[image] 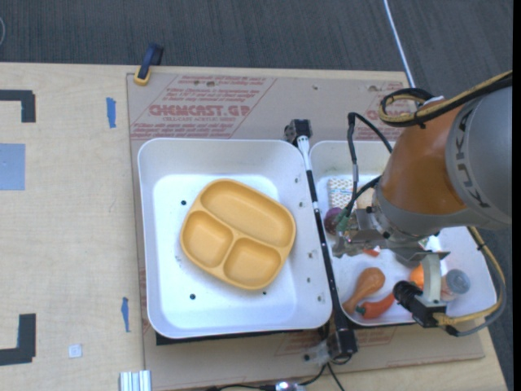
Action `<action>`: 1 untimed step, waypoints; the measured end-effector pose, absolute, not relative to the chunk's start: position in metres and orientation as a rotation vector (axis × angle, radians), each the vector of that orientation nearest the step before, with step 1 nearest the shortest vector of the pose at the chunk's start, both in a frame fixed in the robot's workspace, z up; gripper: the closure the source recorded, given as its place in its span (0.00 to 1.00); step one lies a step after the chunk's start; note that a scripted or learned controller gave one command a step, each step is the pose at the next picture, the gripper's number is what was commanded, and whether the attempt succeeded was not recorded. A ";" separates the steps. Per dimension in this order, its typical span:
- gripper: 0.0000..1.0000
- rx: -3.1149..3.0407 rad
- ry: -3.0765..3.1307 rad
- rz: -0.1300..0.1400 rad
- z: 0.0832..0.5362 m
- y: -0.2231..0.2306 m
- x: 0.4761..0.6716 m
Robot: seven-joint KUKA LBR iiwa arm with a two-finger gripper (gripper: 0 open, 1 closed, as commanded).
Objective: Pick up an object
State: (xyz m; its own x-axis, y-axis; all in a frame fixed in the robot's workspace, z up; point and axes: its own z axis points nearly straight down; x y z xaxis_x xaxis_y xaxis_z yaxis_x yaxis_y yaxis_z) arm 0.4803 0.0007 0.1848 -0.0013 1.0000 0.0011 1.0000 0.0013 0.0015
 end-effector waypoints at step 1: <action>1.00 2.219 2.219 0.001 0.185 -0.089 0.480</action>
